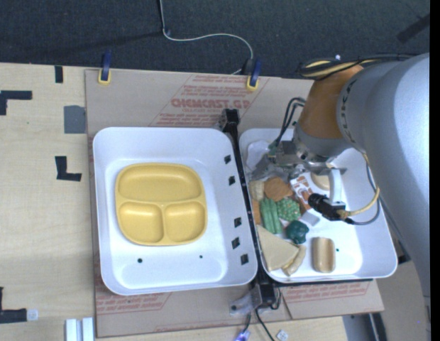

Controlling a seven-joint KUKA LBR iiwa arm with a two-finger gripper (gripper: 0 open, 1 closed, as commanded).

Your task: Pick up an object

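So the arm [390, 119] is reaching in from the right and is bent down over the back half of the right bin [372, 261]. That makes sense, since that's where all the pickable stuff is. The gripper [275, 162] sits low over the pile near the divider between the bins. The wrist blocks the view from above, so I honestly can't tell if it's open, closed or has anything in it. I wouldn't call it a grab yet.

The candidates are all crammed against the left side of that bin. There's a brown round piece [277, 188] just below the gripper, and a green ridged thing [272, 213] touching it. Then comes a small teal lump [298, 231], a pale wedge [278, 253] and a tan loaf [323, 254] toward the front. My guess is the brown piece or something right next to it is the target, just because it's the closest.

The clutter is the annoying part. Everything's touching, so closing on one item probably nudges its neighbours.

The left bin [106, 148] only has a yellow divided tray [162, 203] sitting flat in the middle, well away from the action. It looks like a drop-off spot more than something to grab.

Both bins sit on a cardboard sheet [199, 101] clamped to the tabletop [35, 190] at the back, presumably so nothing slides when the arm pokes around.
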